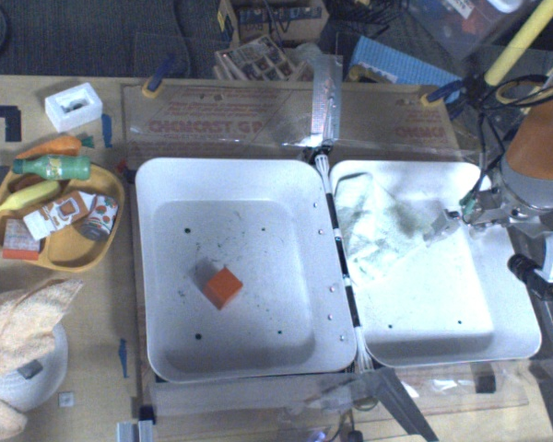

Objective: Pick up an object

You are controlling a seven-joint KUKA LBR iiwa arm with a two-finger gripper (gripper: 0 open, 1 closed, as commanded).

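An orange cube (pixel 223 287) lies in the left bin (pixel 166 191), a little left of its middle. A pale, crumpled, see-through sheet or bag (pixel 373 228) is spread over the upper left part of the right bin (pixel 442 334). The grey arm with its orange band (pixel 537 147) comes in from the right over the right bin's far right side. Its gripper (pixel 453 219) points left, low over the bin, at the right edge of the crumpled sheet. I cannot tell whether it touches the sheet.
A yellow bowl (pixel 74 251) of toy food sits left of the bins, with a beige cloth (pixel 23 325) below it. A small white box (pixel 74 106) lies at the back left. Cables and clutter lie behind the bench.
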